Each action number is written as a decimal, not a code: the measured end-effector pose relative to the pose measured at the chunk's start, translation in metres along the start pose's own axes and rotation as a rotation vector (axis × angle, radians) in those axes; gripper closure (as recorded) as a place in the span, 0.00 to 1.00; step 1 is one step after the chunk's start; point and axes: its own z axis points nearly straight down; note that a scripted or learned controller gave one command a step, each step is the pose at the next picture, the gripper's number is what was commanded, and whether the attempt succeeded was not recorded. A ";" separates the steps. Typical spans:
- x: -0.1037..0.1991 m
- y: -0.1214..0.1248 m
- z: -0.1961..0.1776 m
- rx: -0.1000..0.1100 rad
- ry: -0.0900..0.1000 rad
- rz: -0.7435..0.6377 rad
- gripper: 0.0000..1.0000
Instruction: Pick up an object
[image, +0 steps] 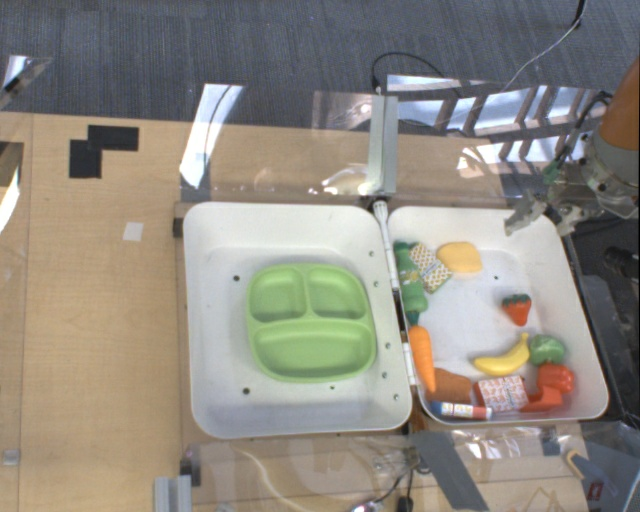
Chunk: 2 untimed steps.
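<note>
Both bins white: left bin (210, 300), right bin (570, 300). Landmark = light green divided plate (311, 322) in left bin. Right of it: orange carrot (422, 358), yellow banana (503, 356), red strawberry (516, 309) with green top, yellow lemon-like piece (460, 258), green-and-white checkered packet (429, 265), red pepper (556, 380), green broccoli (546, 349). Counter (90, 330) tan wood grain, black blocky mark (100, 148) up-left of plate.

Toy foods (487, 330) scattered loose in right white bin (590, 350).
</note>
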 end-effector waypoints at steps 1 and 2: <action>0.048 0.032 0.097 0.002 0.000 0.228 0.00; 0.107 0.030 0.134 -0.013 0.000 0.265 0.00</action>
